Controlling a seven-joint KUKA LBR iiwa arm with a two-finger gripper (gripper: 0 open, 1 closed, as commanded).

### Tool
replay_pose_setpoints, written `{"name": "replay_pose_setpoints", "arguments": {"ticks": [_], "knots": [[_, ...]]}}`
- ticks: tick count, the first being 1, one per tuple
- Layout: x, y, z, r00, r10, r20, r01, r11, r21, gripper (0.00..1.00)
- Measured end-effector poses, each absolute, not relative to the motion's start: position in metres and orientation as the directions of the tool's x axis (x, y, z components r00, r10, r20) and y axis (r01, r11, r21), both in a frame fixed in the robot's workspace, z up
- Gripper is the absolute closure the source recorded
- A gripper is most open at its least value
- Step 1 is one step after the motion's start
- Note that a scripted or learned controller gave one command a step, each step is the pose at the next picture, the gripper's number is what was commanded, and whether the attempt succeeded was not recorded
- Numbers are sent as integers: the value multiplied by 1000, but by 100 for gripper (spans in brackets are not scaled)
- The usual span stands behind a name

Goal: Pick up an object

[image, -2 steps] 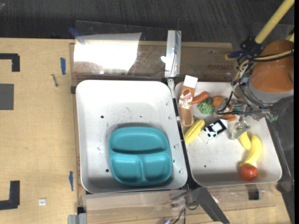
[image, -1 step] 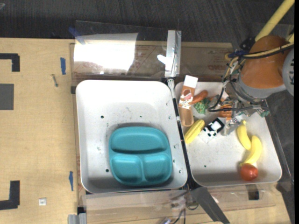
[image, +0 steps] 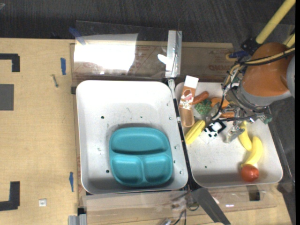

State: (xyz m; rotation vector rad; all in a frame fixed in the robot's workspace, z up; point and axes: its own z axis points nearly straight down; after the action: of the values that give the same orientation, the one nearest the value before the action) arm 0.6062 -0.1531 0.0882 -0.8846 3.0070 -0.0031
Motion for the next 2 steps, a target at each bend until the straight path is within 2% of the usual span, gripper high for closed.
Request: {"name": "replay_pose_setpoints", "arguments": {"ticks": [1, 2], "knots": [[609, -152, 102, -841, -540, -16, -540, 841, -11, 100], [626, -93, 251, -921, -390, -19, -389, 921, -8, 100]]}}
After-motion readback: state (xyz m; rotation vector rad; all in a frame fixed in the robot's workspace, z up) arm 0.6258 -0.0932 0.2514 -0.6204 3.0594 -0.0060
